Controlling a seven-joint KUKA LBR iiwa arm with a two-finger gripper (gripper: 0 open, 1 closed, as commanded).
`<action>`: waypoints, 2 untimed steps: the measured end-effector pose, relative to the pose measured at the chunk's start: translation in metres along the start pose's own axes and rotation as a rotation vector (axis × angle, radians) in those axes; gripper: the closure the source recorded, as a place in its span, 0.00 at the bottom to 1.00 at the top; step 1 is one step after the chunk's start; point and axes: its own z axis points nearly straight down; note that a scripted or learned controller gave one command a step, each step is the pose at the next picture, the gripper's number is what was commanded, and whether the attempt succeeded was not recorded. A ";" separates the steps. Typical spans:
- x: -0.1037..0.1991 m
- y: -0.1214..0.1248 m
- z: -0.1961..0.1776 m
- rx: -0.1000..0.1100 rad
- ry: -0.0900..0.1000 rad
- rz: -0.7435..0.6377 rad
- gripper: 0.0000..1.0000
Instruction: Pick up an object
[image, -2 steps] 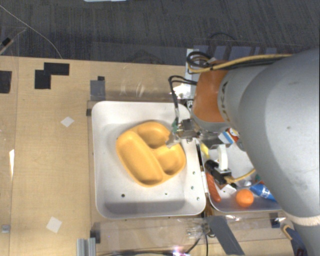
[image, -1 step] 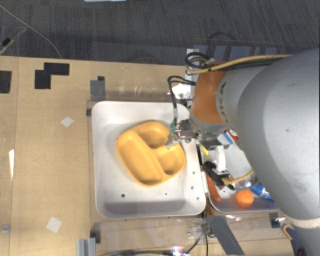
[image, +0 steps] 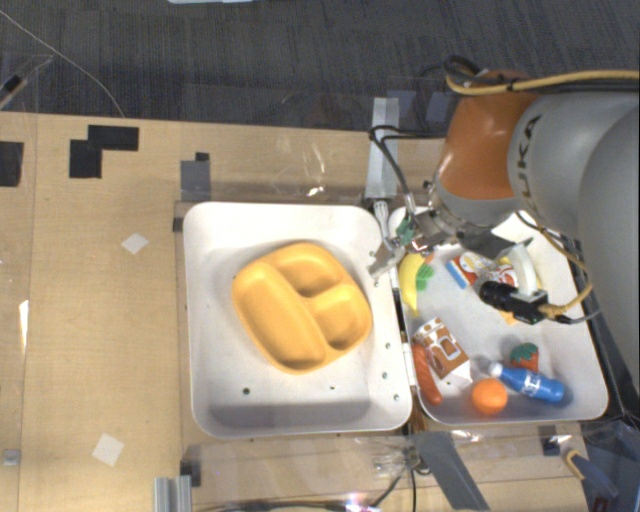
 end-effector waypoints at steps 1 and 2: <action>0.047 -0.020 0.002 0.003 0.004 0.074 0.00; 0.058 0.033 0.001 -0.001 0.003 -0.398 0.00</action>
